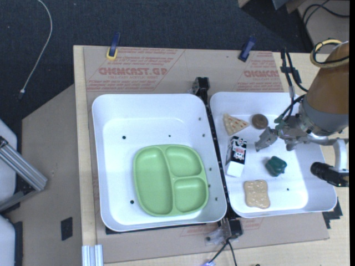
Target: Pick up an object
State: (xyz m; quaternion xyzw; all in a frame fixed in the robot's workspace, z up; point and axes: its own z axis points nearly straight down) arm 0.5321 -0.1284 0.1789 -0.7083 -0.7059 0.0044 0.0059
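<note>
A view from above onto a bench with two shallow white bins side by side. The left bin (111, 115) holds a pale green divided plate (170, 179) with three compartments. The right bin (316, 201) holds five small things: a tan wedge like a pizza slice (234, 123) near the top, a round brown disc (259, 121) just beside it, a little black-and-white carton (238, 154) lying against the left wall, a dark green lump (276, 165) near the middle, and a beige cracker (257, 194) with dimples at the bottom.

The grey arm with its orange band reaches in from the right. Its gripper (277, 137) hangs over the right bin, above and between the brown disc and the green lump, and nothing sits between its fingers. Whether the fingers are spread or closed cannot be told from this angle.

No object is yet picked. The green lump looks the nearest candidate: small, rounded, uneven in outline, probably soft or rubbery, and standing apart from its neighbours. To take it well, the gripper should centre directly over it, spread wider than the lump, descend almost to the bin floor, and close across its narrower side so it does not squirt out sideways
</note>
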